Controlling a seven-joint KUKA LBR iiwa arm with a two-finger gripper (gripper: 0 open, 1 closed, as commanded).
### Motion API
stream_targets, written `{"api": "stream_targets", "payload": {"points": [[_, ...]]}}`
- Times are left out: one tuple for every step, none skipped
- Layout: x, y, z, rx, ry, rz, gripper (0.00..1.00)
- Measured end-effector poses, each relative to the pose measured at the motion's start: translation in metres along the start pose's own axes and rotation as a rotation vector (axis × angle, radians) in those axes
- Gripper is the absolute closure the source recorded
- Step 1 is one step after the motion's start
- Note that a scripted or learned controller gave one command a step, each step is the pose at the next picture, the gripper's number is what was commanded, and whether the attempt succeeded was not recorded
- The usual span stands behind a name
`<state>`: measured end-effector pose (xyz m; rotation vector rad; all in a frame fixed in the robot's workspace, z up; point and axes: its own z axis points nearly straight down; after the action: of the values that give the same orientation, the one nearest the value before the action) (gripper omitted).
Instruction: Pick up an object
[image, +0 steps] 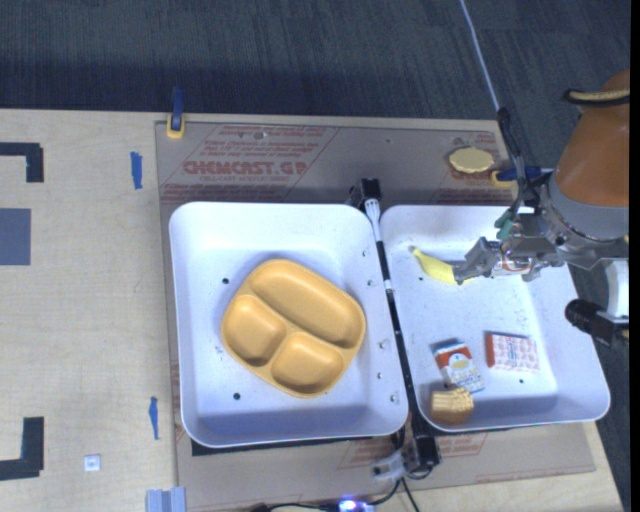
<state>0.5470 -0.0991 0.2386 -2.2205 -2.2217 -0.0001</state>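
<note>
Arm (598, 150): comes in from 3 o'clock, over the right bin (560, 400).
Gripper (468, 268): low over the bin's 11 o'clock part, fingertips at the 3 o'clock end of the banana (434, 265); whether they are closed on it cannot be told.
Banana: yellow, lying near the bin's 10 o'clock corner.
Small cartons: one (456, 362) at 6 o'clock of the gripper, another (511, 352) beside it toward 3 o'clock.
Bread roll (451, 403): at the bin's 7 o'clock edge.
Left bin (200, 250): bears a yellow sectioned plate (291, 325).

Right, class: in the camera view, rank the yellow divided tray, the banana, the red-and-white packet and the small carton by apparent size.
1. yellow divided tray
2. banana
3. red-and-white packet and small carton: too alike to rank.
</note>
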Motion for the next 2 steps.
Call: {"api": "stream_targets", "payload": {"points": [[-0.003, -0.024, 0.153, -0.003, -0.001, 0.001, 0.0], [0.004, -0.064, 0.153, -0.004, 0.0, 0.001, 0.0]]}}
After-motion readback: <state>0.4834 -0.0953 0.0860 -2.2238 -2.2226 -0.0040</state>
